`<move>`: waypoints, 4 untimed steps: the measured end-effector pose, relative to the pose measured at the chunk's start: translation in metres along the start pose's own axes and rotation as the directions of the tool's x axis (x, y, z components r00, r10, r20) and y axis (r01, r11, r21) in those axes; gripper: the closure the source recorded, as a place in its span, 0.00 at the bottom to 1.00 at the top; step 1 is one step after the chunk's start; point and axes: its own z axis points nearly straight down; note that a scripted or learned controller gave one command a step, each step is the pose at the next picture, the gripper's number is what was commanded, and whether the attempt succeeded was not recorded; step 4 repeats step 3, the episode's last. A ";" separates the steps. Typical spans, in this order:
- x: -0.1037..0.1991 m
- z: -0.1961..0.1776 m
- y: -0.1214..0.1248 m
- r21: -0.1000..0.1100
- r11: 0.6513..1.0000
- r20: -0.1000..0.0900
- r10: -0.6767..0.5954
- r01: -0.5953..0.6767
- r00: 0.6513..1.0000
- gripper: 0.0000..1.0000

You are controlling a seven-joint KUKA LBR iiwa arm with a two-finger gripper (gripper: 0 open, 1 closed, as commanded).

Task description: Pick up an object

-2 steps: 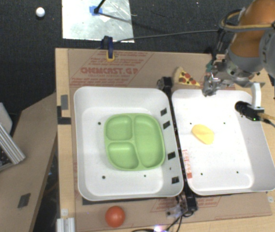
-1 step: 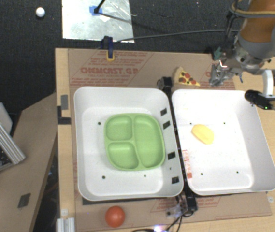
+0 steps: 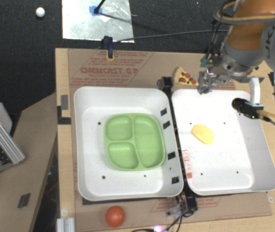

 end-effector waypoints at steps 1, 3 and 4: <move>0.043 0.019 -0.027 0.003 1.000 -0.001 0.000 0.000 1.000 1.00; 0.140 0.042 -0.077 0.002 1.000 -0.001 0.000 0.000 1.000 1.00; 0.140 0.042 -0.077 0.002 1.000 -0.001 0.000 0.000 1.000 1.00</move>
